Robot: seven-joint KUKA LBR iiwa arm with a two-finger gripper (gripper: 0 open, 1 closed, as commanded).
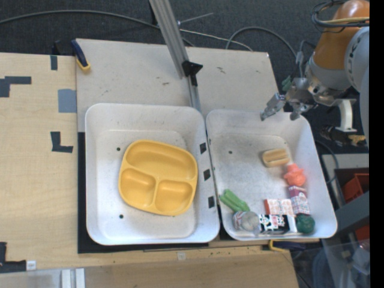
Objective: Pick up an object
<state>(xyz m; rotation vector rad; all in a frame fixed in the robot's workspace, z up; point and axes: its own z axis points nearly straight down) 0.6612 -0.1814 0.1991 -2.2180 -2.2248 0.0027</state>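
The gripper [281,108] hung over the right bin's [240,131] far right corner, fingers spread apart and holding nothing. Below it in that bin lay a tan bun [275,157], a pink toy [294,176], small cartons [288,207], a green ball [305,224] and a green pod [233,201]. A yellow tray [158,177] sat in the left bin [99,161] on the counter [138,71]

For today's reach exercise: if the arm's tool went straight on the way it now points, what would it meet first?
Probably the bare floor of the shallow white right-hand bin, near its far corner; the two-finger tool angles down-left there, though depth is unclear.
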